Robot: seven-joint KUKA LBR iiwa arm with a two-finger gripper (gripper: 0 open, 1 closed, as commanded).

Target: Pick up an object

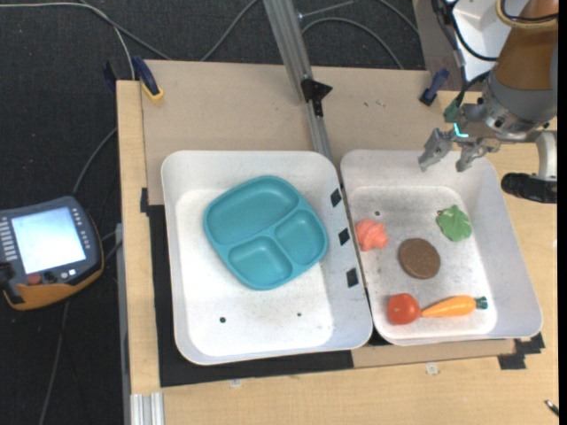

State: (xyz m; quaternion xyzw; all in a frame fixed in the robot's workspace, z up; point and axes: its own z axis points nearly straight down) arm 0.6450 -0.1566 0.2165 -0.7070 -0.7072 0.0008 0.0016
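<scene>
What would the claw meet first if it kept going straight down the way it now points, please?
Probably bare floor at the far edge of the right bin: the open claw hangs above that rim. The green piece lies nearer the camera, though depth is unclear.

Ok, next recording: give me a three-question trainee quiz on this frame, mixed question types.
1. True or false: the teal divided plate lies in the right bin.
2. Which item lies closest to the tomato? A) carrot B) green leafy piece C) pink piece
3. Fill in: the brown round patty lies in the ___ bin.

Key: 1 false; 2 A; 3 right. The gripper hangs over the right bin's far edge, open, holding nothing.
</scene>
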